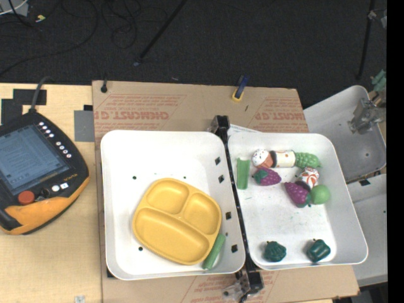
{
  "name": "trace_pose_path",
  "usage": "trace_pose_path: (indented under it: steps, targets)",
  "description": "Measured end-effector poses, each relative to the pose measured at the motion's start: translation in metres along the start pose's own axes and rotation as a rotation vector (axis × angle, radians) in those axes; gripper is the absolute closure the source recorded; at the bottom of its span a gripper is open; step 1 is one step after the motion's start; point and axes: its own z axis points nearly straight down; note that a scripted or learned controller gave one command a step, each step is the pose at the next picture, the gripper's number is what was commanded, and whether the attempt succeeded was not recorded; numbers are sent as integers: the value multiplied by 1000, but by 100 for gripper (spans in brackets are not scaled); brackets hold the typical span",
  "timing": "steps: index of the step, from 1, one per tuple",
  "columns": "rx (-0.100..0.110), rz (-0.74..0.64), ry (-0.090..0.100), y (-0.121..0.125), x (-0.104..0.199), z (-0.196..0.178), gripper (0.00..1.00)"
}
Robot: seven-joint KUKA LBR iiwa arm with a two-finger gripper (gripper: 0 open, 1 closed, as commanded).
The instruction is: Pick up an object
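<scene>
The left bin [126,150] holds a divided tray [177,219] with a cucumber-like piece [214,252] at its right edge, while the right bin [341,232] holds a cluster of toy foods [287,172] at the back and two pieces [297,251] in front.

I see small toy foods lying loose in the right bin [344,232]: purple grapes [267,177], green pepper [318,250], green stick [242,172] by the divider.
</scene>
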Motion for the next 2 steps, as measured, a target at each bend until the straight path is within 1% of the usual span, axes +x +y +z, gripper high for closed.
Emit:
trace_pose_path:
  steps: [1,2]
  targets:
    - [14,-3,4,-30,103,-47,100]
    - [23,0,3,-74,159,-12,100]
